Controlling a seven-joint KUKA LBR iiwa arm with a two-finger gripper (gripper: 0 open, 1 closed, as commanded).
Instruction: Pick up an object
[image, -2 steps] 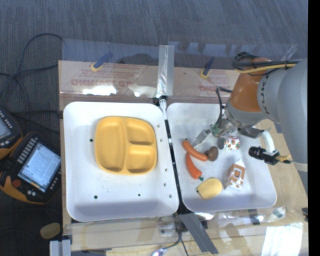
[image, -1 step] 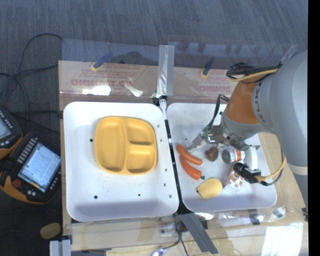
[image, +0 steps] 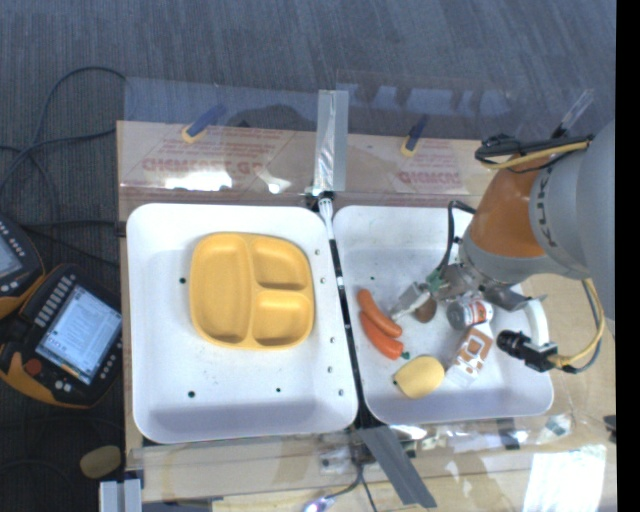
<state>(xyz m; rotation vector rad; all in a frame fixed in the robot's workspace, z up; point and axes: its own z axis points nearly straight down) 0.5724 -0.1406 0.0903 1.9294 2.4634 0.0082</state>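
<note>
A: Which step is this?
B: The approach, I'd judge. The claw (image: 432, 297) hangs low in the right bin (image: 400, 232); whether it's open I cannot tell.
A: Next?
B: Settle on one thing, perhaps the orange carrots (image: 379, 325) just left, or the yellow lemon (image: 419, 376) nearer.

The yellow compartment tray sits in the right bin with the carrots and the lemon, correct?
No. The camera view shows the yellow compartment tray in the left bin. The carrots and the lemon lie in the right bin.
</note>
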